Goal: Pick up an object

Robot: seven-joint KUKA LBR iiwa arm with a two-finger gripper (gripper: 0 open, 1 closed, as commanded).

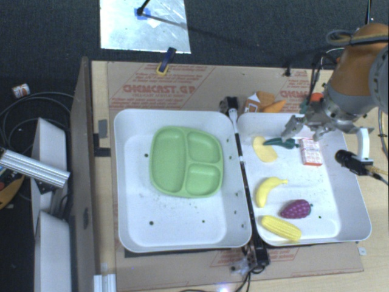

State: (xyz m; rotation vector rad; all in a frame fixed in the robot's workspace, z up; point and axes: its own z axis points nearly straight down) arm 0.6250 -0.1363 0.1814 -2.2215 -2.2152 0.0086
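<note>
The right bin (349, 224) holds several toy foods. A pale yellow piece (265, 150) lies at the back left, with a dark green item (281, 142) touching it. Beside them lies a red and white box (312, 153). A banana (268, 190) lies mid-bin, purple grapes (296, 209) to its right, and a corn cob (281, 228) near the front wall. My gripper (306, 130) hangs over the bin's back part, above and between the green item and the box. It is open, with nothing between its spread fingers (293, 127).
The left bin (130, 224) carries a green divided plate (185, 162). An orange item (274, 106) and a brown one (255, 103) lie on the cardboard just behind the right bin. A black ridge (242, 163) separates the two bins.
</note>
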